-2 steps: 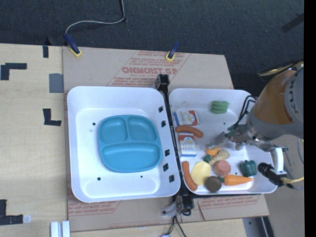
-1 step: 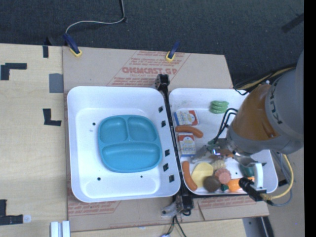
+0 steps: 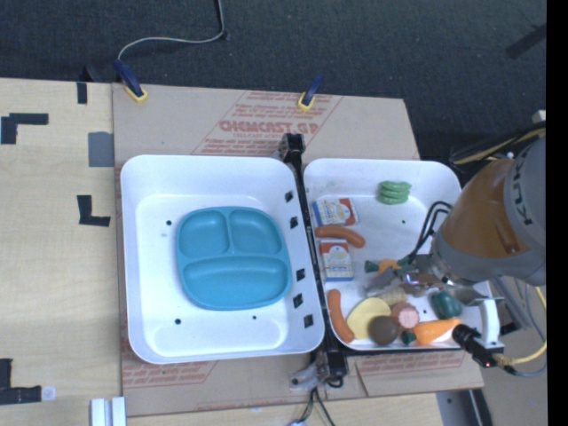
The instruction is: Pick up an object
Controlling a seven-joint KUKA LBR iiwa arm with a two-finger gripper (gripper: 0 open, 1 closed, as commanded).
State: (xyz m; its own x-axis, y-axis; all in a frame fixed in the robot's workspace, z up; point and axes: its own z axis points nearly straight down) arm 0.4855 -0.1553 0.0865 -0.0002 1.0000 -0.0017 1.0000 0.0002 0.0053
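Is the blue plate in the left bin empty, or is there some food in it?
Empty. The blue plate lies flat in the left bin, and all three of its compartments show only bare blue surface.

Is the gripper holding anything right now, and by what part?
Cannot tell. The gripper is low in the right bin among the toy food, near the yellow piece, but no item shows clearly in its grasp.

On the brown cardboard sheet (image 3: 257,122) under my two bins I can read red print, "CHEMCAST GP", running along its far edge just above the bins' divider. The two small cartons (image 3: 335,211) in my right bin (image 3: 355,171) carry labels too small to read.
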